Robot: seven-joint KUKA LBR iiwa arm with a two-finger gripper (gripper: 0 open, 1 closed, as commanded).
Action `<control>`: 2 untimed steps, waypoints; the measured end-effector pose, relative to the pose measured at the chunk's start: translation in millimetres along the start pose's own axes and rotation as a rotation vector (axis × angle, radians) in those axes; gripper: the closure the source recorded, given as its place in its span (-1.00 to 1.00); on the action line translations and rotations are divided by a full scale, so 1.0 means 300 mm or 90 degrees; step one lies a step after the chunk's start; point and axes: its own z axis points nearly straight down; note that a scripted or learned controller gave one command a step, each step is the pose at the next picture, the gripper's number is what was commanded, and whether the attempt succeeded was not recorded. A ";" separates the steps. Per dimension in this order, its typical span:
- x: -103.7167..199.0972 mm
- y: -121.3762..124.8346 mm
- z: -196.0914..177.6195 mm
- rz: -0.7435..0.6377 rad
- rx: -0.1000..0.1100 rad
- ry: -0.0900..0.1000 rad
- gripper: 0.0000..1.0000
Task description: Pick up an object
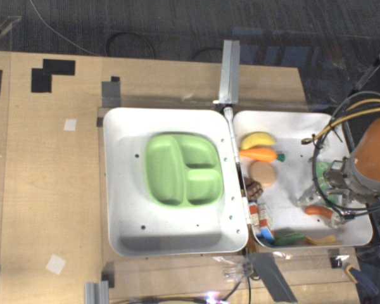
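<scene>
Down in the right bin, the claw hung over a small orange piece

Low in the right bin [304, 122], the claw [323, 201] hung by the right wall, just above a small orange-red piece [316, 211]. It was too hard to tell if the claw was clenched or released, and nothing could be seen between its tips. Along the bin's left side lay a yellow banana [258, 139], touching a carrot [258, 154], and a round tan ball [263, 173] below them. A green thing [290, 237] lay at the bottom edge. The left bin [123, 170] held a green tray [182, 169] with three parts.
</scene>
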 end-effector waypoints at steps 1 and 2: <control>-0.006 -0.005 -0.001 -0.162 -0.001 0.000 -1.00; 0.016 0.022 -0.002 -0.328 0.000 -0.001 -1.00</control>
